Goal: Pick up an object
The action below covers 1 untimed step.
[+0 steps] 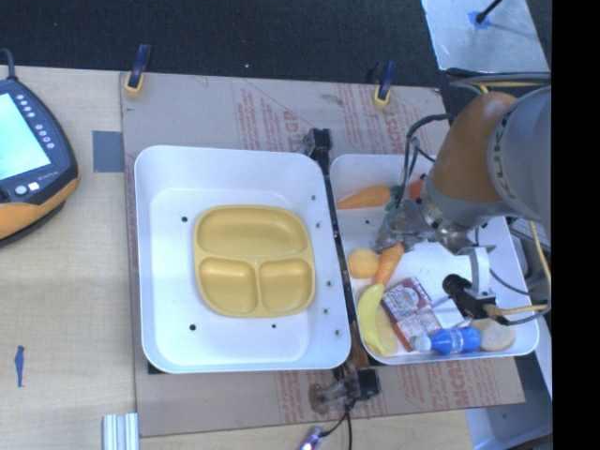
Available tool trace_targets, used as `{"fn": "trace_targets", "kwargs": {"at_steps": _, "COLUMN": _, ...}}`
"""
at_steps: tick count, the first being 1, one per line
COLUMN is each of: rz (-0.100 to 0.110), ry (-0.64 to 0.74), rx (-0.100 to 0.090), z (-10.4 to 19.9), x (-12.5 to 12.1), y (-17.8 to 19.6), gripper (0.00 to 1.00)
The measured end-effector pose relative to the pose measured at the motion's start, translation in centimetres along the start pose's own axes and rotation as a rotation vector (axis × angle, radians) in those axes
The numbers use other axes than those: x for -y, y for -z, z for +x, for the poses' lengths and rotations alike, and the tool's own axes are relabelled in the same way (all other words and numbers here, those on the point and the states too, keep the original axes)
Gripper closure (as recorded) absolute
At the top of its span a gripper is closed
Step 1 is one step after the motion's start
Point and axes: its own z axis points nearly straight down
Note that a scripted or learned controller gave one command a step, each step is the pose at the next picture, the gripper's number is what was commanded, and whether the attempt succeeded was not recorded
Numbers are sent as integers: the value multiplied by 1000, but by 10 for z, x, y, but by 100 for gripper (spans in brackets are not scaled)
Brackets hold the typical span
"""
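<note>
Pale wood bench (66, 298); cardboard sheet (234, 111) clamped; dark floor (234, 17) beyond.

In the right bin (521, 268), two orange carrots (366, 196) (389, 262), a yellow banana (369, 319), a red-white packet (410, 311) and a blue-capped bottle (450, 341) lie flat.

Left white bin (150, 251) holds a mustard-yellow divided tray (253, 258). Right white bin (518, 251) holds two orange carrots (366, 196) (387, 262), a yellow banana (368, 319), a red-and-white packet (411, 311), and a clear bottle with blue cap (453, 341). Pale wood tabletop (66, 345), brown cardboard with red print (234, 111), blue-yellow clamps (137, 68).
</note>
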Motion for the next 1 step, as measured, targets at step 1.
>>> {"fn": "trace_targets", "kwargs": {"at_steps": 1, "rz": -1, "ry": -4, "rx": -3, "z": 49, "x": -58, "y": 91, "gripper": 100}}
